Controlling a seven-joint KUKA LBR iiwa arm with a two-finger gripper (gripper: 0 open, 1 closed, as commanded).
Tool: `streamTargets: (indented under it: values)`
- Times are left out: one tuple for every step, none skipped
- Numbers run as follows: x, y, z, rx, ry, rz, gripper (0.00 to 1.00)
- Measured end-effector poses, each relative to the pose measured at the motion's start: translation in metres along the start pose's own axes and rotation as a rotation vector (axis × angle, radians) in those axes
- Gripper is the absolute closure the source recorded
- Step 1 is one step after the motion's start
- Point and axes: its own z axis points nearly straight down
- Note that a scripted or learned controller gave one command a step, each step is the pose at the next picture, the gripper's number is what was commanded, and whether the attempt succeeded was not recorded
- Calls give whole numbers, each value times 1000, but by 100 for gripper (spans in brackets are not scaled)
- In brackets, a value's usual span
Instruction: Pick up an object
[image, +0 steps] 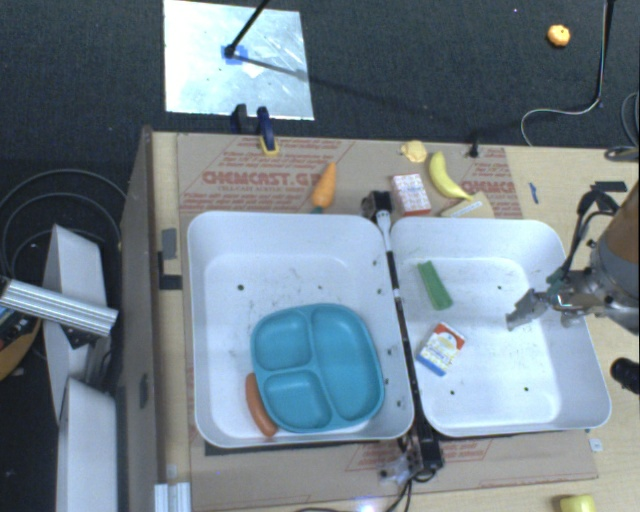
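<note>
I see the bench (300, 165) covered with brown printed cardboard, standing on a dark carpet floor (80, 90). A shiny silver sheet (240, 60) lies on the floor behind it, and a small orange ball (558, 36) lies further right. On the cardboard behind the bins there are an orange toy carrot (323, 186), a small white patterned box (411, 194) and a yellow toy banana (444, 178).

The left shallow white bin (215, 250) holds a blue plastic divided plate (318, 366) with an orange toy sausage (259, 405) just beside its left lower edge.

In the right shallow white bin (560, 400), the flat green rectangular block (434, 284) lies near the left wall, its long axis running from the back toward the front, slightly tilted. The small white carton with red and blue print (440, 349) lies in front of it, turned diagonally.

The grey two-finger gripper (525, 310) hangs over the right part of this bin, pointing left, well apart from both things. I cannot tell how far the jaws stand open; nothing shows between them.
</note>
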Motion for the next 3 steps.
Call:
streamTargets:
  values:
    - [56,34,21,-2,1,-6,0]
    - [73,46,130,1,1,-2,0]
    - [71,47,115,-1,1,-1,100]
